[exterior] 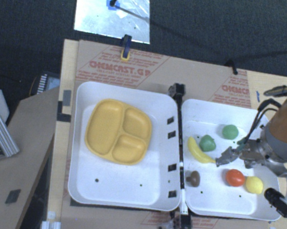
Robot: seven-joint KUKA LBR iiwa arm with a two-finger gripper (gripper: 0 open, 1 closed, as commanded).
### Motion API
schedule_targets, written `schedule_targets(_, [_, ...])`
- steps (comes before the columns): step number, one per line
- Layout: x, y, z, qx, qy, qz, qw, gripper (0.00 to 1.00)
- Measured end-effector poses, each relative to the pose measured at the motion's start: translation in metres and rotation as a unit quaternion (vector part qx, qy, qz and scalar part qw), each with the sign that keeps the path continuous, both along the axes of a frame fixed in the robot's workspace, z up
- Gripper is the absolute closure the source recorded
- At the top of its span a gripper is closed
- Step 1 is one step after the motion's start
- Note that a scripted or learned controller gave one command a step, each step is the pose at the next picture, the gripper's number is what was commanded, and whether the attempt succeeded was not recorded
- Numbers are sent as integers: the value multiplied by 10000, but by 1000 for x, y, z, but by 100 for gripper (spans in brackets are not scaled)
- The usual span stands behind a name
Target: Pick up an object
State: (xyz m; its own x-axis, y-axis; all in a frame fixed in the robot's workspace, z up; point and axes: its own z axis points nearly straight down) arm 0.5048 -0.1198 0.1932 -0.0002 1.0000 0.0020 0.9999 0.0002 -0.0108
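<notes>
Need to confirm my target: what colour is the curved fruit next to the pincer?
Yellow: the banana, seen in the camera view, lies in the right bin.

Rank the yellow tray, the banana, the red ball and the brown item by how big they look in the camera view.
1. yellow tray
2. banana
3. red ball
4. brown item, only slightly smaller than the red ball.

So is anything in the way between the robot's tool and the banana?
Nothing visible blocks it. The tool sits just right of the banana in the right bin, with bare white floor between them. The green pepper-like toy lies close above the banana's right end, and the red tomato lies lower right, off that path.
</notes>
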Motion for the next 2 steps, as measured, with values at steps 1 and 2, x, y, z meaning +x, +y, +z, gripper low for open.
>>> schedule_targets(1, [3,0,6,-11,-60,14,10000,0])
schedule_targets(2, [2,3,-57,-3,-34,5,10000,0])
